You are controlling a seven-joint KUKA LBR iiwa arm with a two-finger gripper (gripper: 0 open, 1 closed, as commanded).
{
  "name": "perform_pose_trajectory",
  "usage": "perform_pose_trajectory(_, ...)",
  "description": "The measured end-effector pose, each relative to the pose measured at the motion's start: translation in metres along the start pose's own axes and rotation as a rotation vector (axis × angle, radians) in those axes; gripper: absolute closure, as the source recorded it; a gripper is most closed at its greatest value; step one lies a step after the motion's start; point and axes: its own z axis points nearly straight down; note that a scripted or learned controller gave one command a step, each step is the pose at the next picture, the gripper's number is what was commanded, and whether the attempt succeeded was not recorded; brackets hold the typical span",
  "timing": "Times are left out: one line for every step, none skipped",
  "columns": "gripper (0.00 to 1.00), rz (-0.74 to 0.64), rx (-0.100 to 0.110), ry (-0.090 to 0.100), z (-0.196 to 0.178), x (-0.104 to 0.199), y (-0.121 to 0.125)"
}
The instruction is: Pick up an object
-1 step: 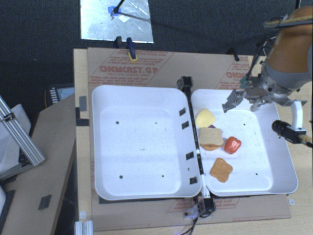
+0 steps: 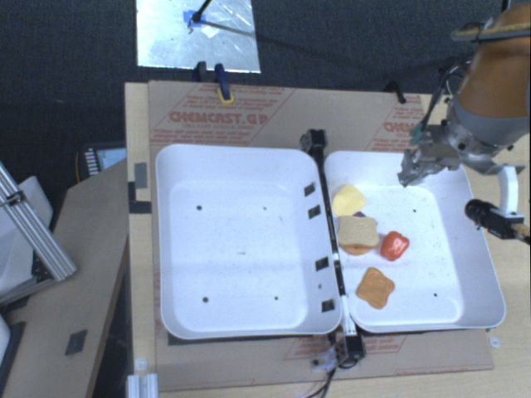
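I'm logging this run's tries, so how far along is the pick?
Nothing looks picked yet. The yellow piece, sandwich, red pepper and orange piece all lie in the right bin. In hand: the end effector is over that bin's far edge, apart from all four items. Left: move to one, descend, grasp and lift.

End effector (image 2: 412, 171) low, angled leftward

Two bins (image 2: 241, 168), smooth white plastic, faintly glossy. Board (image 2: 249, 110) beneath them: matt brown cardboard, red print. Behind the board, crinkled shiny foil sheet (image 2: 166, 31).
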Motion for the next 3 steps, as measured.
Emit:
perform_pose_trajectory(1.00, -0.010, -0.009, 0.004, -0.123, 0.107, -0.013)
perform_pose_trajectory(1.00, -0.001, -0.015, 0.001, -0.270, 0.103, -0.014)
perform_pose_trajectory(1.00, 0.007, 0.002, 0.000, -0.261, 0.061, -0.069)
